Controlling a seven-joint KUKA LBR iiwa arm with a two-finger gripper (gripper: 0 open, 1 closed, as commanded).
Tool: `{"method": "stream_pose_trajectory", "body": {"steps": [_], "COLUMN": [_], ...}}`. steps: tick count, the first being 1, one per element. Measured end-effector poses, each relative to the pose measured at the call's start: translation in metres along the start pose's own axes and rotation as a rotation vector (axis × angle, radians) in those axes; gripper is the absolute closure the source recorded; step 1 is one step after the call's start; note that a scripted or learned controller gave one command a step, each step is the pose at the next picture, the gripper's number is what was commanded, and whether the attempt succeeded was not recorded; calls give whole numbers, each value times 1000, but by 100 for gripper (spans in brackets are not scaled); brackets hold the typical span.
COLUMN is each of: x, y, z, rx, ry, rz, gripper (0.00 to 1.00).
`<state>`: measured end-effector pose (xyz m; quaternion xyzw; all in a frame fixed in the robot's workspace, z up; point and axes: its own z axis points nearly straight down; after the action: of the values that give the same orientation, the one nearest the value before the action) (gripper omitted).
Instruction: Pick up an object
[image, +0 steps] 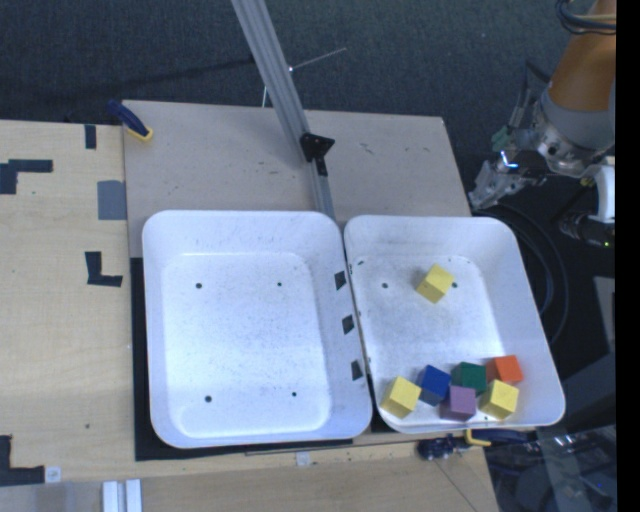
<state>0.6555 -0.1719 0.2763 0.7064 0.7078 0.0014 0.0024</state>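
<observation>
No readable writing or labels anywhere. Left bin (160, 300) sits beside the right bin (520, 290), which has one yellow cube (435, 284) alone and a block cluster (455, 388) along its near edge. Hand (497, 178) hovers far right off the table; can't tell its state.

Even, fairly bright overhead light falls on the bench (250, 150). The two white bins (240, 330) look near-washed-out, with soft, faint shadows along their inner walls. The floor at top and right is dim. The picture is slightly grainy and soft; the arm (580, 80) at the upper right looks blurred.
</observation>
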Motion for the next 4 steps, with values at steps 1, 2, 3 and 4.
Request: {"method": "stream_pose_trajectory", "body": {"steps": [1,2,3,4], "x": [45,96,136,183], "y": [-26,-55,-77,-89], "z": [-3,13,14,18], "rx": [6,9,8,8], "ry": [2,3,3,3], "rz": [-3,-3,-3,-4], "gripper": [100,100,100,100]}}
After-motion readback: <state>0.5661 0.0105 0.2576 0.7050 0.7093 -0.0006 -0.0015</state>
